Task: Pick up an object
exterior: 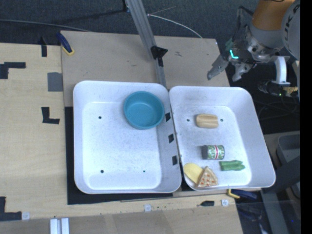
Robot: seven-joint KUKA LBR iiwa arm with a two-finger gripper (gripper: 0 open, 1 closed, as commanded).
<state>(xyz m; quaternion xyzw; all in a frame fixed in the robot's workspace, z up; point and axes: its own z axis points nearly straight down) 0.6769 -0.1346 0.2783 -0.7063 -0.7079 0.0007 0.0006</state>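
Objects available for pickup number six, distributed across two white bins that sit side by side, touching along their inner edges.

Left bin (92, 179): one item. A blue bowl (143, 110) stands upright in the upper right area of this bin, near the divide between the bins.

Right bin (253, 130): five items.
1. One bread roll (207, 121), tan, lying in the upper middle of the bin.
2. One small can (213, 152), lying on its side, with a green and red label, below the roll.
3. One pizza slice (208, 178), triangular, at the bin's lower edge.
4. One yellow wedge (192, 171), resembling cheese, touching the pizza slice on its left side, in the lower left corner of the bin.
5. One green vegetable piece (231, 165), elongated, just right of the can's lower end and above and to the right of the pizza slice.

One arm (275, 9) enters at the upper right, its orange band visible above the wrist. The gripper (227, 68) hangs beyond the top edge of the right bin, over the bench surface and well apart from all six items. Its two fingers are spread, with nothing between them.

One metal pole (144, 28) runs diagonally from the top of the view down to the junction of the bins.
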